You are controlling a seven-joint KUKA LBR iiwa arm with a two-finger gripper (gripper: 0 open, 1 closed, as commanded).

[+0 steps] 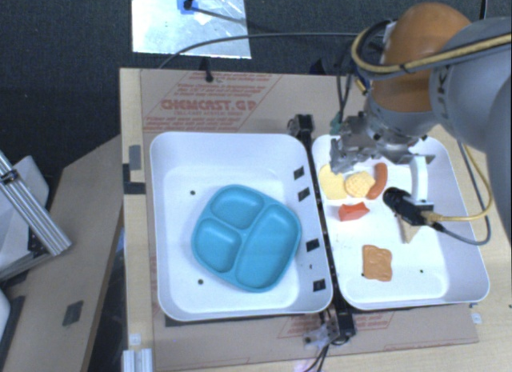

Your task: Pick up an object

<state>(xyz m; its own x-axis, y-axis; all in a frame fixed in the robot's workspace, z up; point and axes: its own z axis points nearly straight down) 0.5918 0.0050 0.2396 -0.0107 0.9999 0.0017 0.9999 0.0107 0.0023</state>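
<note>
Claw [352, 157] low in right bin [448, 282], over yellow food cluster [346, 182]; finger state indeterminable. Nothing lifted; grasp and raise outstanding.

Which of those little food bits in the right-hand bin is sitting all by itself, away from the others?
The orange waffle-like piece, lying alone toward the near end of the right bin. The yellow, red and sausage-shaped bits crowd together farther up, beside the gripper.
</note>
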